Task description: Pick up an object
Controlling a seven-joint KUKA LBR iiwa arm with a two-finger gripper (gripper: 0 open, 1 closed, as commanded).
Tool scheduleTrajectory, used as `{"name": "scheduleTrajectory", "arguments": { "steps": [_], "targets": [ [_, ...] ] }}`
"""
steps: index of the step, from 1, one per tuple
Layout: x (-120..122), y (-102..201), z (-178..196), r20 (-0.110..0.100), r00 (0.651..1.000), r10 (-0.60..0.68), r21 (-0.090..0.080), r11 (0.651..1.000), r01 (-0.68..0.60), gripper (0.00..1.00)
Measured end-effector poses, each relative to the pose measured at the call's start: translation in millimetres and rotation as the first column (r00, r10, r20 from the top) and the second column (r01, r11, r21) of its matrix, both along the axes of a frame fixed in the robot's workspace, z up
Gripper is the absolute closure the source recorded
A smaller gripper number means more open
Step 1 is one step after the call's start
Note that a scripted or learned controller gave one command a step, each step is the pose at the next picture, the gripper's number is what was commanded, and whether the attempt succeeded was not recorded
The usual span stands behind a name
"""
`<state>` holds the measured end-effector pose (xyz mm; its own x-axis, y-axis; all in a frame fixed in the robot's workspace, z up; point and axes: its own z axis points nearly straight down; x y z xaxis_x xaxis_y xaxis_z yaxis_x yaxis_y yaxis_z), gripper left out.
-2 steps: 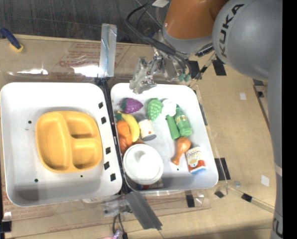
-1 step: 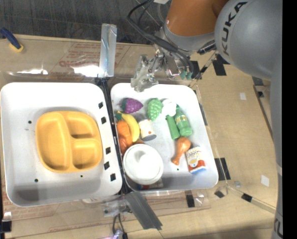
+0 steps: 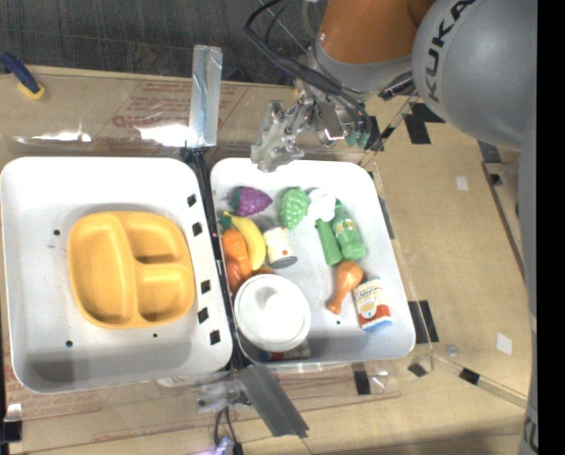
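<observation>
- The arm [image 3: 472,55] reaches in from the right and hangs over the far rim of the right bin [image 3: 382,335], well above the toys.
- The bench [image 3: 453,226] bears both bins side by side; the left bin [image 3: 27,254] holds a yellow tray [image 3: 131,265] with compartments.
- The right bin is crowded: a white bowl [image 3: 273,311] near the front, a banana [image 3: 250,239] touching a carrot [image 3: 233,250], a green bottle [image 3: 343,237], a drumstick [image 3: 343,284] just beside a small carton [image 3: 372,305], purple grapes [image 3: 250,200], a green bunch [image 3: 293,207] and a small white cup [image 3: 280,247].
- The jaws [image 3: 275,145] sit at the bin's far edge, near the grapes; nothing shows between them (whether they are parted or closed cannot be told from this slant).
- Judged from how things lie, the task is barely begun: every toy rests in the bin, none lifted. Left to do: choose one, come down, close on it and raise it.
</observation>
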<state>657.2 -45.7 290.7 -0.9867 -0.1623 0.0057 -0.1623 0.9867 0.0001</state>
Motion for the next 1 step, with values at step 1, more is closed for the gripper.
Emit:
{"name": "scheduleTrajectory", "arguments": {
  "steps": [1],
  "targets": [
    [0.4, 0.2, 8.8, -0.001, 1.000, 0.000, 0.000, 1.000, 0.000, 1.00]
  ]
}}
